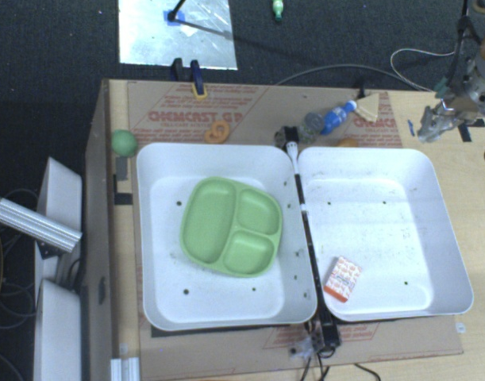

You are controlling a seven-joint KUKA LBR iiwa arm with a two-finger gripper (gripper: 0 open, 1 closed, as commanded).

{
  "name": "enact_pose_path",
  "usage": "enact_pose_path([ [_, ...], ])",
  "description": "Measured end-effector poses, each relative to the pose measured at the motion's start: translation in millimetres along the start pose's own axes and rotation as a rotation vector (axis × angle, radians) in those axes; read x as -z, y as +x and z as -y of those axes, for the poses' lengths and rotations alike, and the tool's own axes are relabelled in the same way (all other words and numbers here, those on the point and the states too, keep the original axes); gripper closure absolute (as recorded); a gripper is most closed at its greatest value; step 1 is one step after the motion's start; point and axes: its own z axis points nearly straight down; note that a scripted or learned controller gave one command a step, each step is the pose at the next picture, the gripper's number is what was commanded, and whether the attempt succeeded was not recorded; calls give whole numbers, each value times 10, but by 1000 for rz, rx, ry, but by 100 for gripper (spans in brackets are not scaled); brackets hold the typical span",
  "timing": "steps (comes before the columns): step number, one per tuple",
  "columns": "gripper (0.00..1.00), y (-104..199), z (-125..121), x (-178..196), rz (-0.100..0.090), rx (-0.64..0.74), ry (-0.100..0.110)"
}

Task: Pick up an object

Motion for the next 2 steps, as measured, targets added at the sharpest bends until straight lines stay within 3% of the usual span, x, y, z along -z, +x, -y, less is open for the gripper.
enact_pose_path([
  [2,100,10,-3,26,0,2,0],
])
